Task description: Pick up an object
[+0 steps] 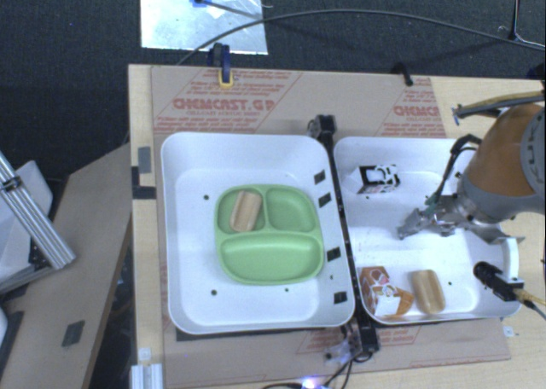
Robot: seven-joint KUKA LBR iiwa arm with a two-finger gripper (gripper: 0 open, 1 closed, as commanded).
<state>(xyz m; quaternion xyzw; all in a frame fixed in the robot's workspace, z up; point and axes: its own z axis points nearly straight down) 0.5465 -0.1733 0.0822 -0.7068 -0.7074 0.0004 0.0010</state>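
1. The surface is a pale wooden board, its far part covered by a sheet printed with red lettering; a small blue and yellow clamp stands at its far edge.
2. The left bin is a shallow, smooth white tray with rounded corners. In it lies a green plate of matt plastic, divided into two small compartments at the far side and one wide one at the near side.
3. A tan bread roll sits in the plate's far-left compartment. It is an oblong, rounded shape, with its long axis running from far to near and tilted slightly.
4. A row of black clips runs down the seam between the two bins.
5. In the right bin, a small black and white object lies near the far-left corner; its shape is too small to make out.
6. At the near edge of the right bin lies a crinkled packet in brown, orange and white, and just beside it on the right a second bread roll, oblong, long axis roughly far to near.
7. The claw is low over the middle of the right bin, its metal fingers pointing left and close together, with nothing between them. It is well apart from the packet and roll.
8. The grey arm with its orange band comes in from the right.
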